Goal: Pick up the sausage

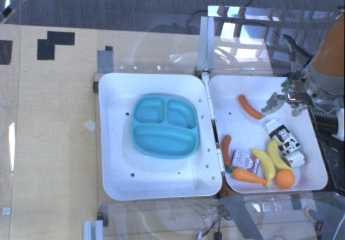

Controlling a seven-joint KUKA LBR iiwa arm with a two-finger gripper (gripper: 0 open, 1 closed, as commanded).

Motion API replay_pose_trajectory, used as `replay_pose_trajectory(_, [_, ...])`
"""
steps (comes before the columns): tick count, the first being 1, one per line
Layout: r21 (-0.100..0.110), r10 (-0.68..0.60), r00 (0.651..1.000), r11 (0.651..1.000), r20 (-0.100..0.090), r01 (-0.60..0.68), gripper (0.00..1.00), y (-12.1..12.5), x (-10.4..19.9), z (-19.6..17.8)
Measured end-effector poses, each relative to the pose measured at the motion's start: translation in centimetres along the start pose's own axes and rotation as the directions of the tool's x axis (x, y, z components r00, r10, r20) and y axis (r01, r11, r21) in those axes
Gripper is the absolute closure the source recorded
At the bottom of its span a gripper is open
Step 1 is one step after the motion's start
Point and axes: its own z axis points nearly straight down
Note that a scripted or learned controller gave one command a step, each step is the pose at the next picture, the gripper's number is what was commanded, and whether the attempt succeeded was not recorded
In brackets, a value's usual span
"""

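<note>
Your end effector [281, 103] hovered just beside the smooth, curved sausage [250, 107] in the right bin [318, 177]; its grip state couldn't be told.

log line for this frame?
claw: open, over right bin | sausage: in bin, beside claw, ungrasped | status: pick not yet done
</note>
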Motion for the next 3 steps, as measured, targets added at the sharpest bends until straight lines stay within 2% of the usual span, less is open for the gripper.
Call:
replay_pose_trajectory(1, [-0.015, 0.088, 0.996, 0.996, 0.002, -0.088, 0.00, 6.1, 3.6, 12.0])
replay_pose_trajectory(2, [-0.004, 0.032, 0.999, 0.999, 0.001, -0.032, 0.00, 8.8, 6.6, 4.2])
replay_pose_trajectory(3, [-0.002, 0.110, 0.994, 0.994, 0.000, -0.110, 0.00, 7.3, 3.2, 13.4])
